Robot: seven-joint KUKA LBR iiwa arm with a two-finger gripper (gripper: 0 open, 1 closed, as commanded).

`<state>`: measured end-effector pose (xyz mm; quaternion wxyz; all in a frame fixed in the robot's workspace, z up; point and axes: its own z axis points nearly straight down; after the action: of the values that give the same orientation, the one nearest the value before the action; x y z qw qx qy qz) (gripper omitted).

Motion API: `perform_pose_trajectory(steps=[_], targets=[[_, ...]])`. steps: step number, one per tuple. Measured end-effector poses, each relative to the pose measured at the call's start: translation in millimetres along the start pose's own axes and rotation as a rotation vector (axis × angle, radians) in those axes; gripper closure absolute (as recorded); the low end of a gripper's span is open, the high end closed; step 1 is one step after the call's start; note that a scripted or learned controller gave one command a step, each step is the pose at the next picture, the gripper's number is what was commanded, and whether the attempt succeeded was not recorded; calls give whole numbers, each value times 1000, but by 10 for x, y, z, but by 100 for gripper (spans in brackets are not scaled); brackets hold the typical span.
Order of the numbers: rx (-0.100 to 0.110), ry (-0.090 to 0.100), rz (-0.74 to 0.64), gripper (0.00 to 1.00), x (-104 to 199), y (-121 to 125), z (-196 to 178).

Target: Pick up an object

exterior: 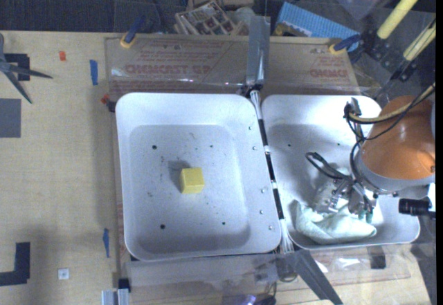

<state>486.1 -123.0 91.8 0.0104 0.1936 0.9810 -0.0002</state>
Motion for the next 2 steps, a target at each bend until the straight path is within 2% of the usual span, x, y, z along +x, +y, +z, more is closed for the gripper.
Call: perform_pose_trajectory(steps=[1,2], targets=[[-4,-3,-498,100,-76,-189,3],[-5,13,-720,100,-130,52,-1016]])
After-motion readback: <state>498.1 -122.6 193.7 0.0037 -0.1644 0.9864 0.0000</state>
